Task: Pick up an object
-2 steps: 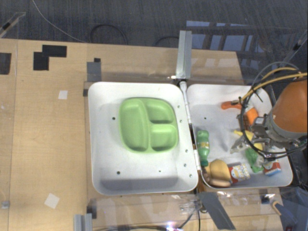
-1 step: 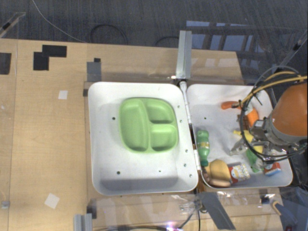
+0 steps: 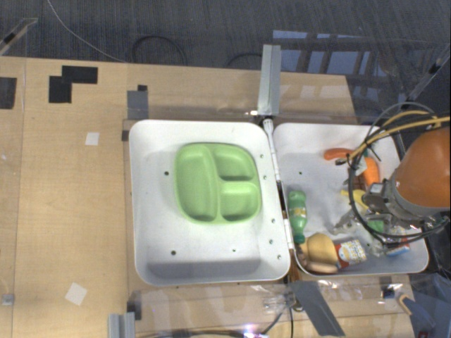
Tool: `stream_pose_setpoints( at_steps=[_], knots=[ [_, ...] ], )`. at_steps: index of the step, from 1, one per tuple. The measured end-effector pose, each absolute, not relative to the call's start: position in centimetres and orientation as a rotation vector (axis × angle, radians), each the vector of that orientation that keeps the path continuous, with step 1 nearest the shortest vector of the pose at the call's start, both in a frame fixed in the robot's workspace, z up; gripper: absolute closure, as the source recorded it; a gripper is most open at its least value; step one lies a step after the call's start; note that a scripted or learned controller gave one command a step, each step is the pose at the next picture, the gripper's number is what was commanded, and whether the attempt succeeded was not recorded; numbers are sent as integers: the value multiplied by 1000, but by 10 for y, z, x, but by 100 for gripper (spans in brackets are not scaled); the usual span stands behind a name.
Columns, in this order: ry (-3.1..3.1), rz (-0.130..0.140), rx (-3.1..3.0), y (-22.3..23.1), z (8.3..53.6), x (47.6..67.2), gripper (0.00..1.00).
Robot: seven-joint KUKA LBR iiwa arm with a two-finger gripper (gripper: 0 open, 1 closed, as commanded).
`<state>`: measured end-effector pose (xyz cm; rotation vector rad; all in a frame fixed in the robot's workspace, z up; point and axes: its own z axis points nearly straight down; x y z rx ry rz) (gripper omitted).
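Two white bins sit side by side on the bench. The left bin (image 3: 151,210) holds a green tray (image 3: 215,182) with three compartments, lying flat near the middle, its long side running roughly up-down in the view.

The right bin (image 3: 310,143) holds the clutter. Taking the green bottle (image 3: 297,215) as landmark: it lies against the bin's left wall, long axis near vertical in the view, cap end pointing toward the far edge. Just below and right of the bottle is a tan rounded item (image 3: 318,251), touching or nearly touching it. Right of that lies a small packet with a red label (image 3: 350,253), long axis roughly left-right. Up and right of the bottle, well apart, is an orange carrot-like piece (image 3: 337,154), long axis left-right. A yellow bit (image 3: 359,200) sits right of the bottle, partly under cables.

The arm (image 3: 426,174) hangs over the bin's right side. The gripper (image 3: 372,225) is down among the items right of the bottle; can't tell if it grasps anything.
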<state>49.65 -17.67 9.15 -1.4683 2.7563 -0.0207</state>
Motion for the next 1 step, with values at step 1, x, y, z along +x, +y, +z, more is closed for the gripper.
stream_pose_setpoints(
  at_steps=[1],
  knots=[
    [2693, -27, -1579, -176, 92, 495, 0]
  ],
)
